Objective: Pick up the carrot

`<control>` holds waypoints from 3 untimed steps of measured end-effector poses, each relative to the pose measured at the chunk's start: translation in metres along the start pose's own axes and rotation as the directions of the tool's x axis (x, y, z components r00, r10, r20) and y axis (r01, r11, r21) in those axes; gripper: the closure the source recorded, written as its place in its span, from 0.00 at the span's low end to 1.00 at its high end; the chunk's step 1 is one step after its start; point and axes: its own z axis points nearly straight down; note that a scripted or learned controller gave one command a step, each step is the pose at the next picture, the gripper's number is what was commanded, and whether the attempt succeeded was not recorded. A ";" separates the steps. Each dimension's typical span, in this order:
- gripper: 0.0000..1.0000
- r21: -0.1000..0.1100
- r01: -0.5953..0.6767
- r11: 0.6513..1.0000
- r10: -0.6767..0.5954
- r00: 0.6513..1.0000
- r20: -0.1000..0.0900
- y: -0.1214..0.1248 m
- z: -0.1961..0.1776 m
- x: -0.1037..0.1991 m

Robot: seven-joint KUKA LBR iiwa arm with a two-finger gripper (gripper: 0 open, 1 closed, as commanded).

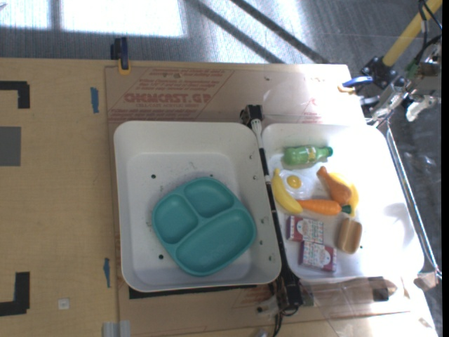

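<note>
Teal plastic marks the divided plate [204, 225], seen in the left bin [133, 188], far left of and below the gripper [393, 93] (whether that is released or clenched cannot be told). In the right bin [400, 237], below the gripper, the carrot [320, 206] is laid nearly level, green end pointing right, flanked by a banana [285, 196], green bottle [306, 154], fried egg [294, 182], two cartons [312, 241] and a bread roll [349, 234].

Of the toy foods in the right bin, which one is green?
The green bottle, lying on its side at the far end of the right bin. The carrot is orange, the banana yellow, and the other items are orange, brown or pink.
</note>
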 end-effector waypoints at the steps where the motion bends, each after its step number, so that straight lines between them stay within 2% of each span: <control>1: 0.00 0.009 0.146 0.989 -0.146 0.989 -0.004 -0.070 0.111 0.000; 2: 0.00 -0.009 0.214 0.977 -0.214 0.977 0.005 -0.086 0.183 0.036; 3: 0.00 -0.011 0.026 1.000 -0.026 1.000 0.000 -0.104 0.191 0.039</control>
